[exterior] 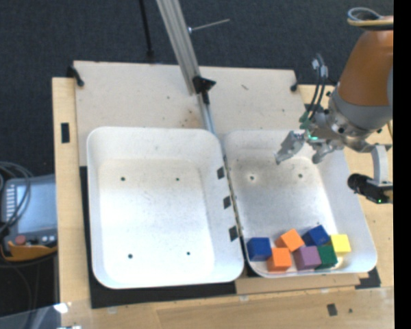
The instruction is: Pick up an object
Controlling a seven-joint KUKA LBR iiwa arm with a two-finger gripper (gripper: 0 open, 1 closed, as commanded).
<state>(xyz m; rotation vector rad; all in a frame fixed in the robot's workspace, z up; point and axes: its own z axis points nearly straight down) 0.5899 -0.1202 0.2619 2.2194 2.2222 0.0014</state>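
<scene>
A pale wooden worktop (65, 184) seen from above, carrying two shallow white bins side by side. At the far left edge, off the worktop, sits a grey control pendant (27, 208) with cables. The left bin (106, 149) comes next. A slanted metal rail (178, 36) rises behind the gap between the bins. The right bin (274, 197) holds a cluster of small blocks in its near corner: a blue block (259, 247), two orange blocks (281, 258) (292, 239), a purple block (307, 257), a dark blue block (317, 235), a green block (327, 256) and a yellow block (340, 244). Above the bin's far right part hovers the gripper (303, 148), its fingers (286, 147) spread apart with nothing between them, well apart from the blocks. The orange-banded arm (366, 67) enters from the right.
</scene>
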